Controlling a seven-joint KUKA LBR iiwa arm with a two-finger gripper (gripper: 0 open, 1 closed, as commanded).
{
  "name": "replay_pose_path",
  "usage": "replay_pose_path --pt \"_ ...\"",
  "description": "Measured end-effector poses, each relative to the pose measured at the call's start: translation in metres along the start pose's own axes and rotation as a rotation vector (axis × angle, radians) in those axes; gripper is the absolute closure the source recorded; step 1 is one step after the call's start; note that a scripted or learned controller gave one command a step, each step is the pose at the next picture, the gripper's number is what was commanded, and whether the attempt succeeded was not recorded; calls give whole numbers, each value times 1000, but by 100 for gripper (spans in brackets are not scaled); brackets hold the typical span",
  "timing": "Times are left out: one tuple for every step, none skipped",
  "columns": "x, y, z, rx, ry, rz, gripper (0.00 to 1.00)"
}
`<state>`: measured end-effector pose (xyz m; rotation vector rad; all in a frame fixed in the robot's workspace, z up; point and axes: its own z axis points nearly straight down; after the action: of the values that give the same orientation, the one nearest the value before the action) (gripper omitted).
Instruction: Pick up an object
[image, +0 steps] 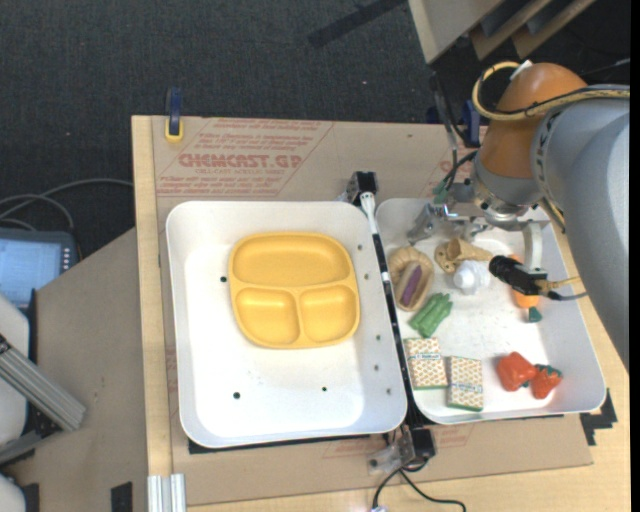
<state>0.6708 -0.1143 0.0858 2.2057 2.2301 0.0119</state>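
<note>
**Op:** Camera view: I see the gripper low over the right bin, at its far end. Can't tell its opening or any hold.

**Log:** Nearest item?

**Op:** Tan pod, near the divider, long axis running near-to-far. Green piece lies slantwise just beside it. Yellow tray in left bin.

A bench topped with brown cardboard printed in red lettering is seen from above. Two shallow white bins are set on it side by side: the left bin toward the bench's left edge, the right bin against its right edge. A blue-and-yellow clamp is fixed at the far left corner.
</note>
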Motion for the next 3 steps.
replay_pose_path --pt "-30 -31 0 10 -2 13 0" --pt "-39 -3 0 4 -4 9 0" --pt "-83 -31 0 11 -1 15 0"
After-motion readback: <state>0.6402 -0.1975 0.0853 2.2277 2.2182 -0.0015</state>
